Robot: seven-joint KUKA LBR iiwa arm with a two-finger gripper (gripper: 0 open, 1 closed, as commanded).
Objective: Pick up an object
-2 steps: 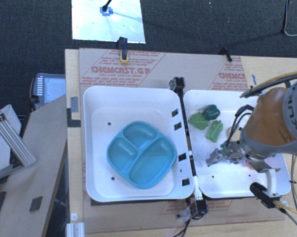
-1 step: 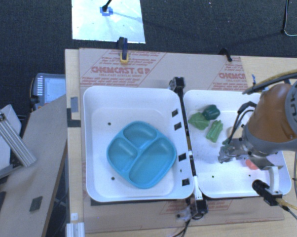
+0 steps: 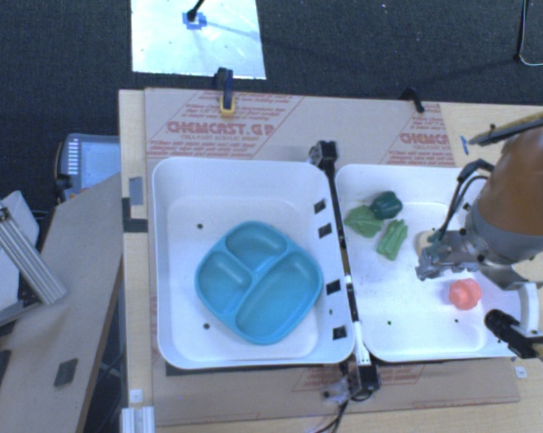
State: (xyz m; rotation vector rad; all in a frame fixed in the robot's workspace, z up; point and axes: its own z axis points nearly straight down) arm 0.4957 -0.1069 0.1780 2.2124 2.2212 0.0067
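In the right bin [image 3: 407, 341] lie a dark green pepper-like piece [image 3: 385, 205], a light green piece [image 3: 363, 222] beside it, a green ribbed piece [image 3: 392, 239] just below, and a small red-pink object [image 3: 464, 293] nearer the front right. My gripper [image 3: 431, 262] hangs low over the right side of this bin, just left of and above the red-pink object and right of the ribbed green piece. Nothing is visible between its fingers. A pale small item [image 3: 425, 240] peeks out just above the gripper.
The left bin [image 3: 177, 242] holds a blue divided plate [image 3: 258, 281]. A black divider [image 3: 336, 242] with clips runs between the bins. The grey and orange arm [image 3: 524, 197] covers the right bin's right side. Cardboard lies under both bins.
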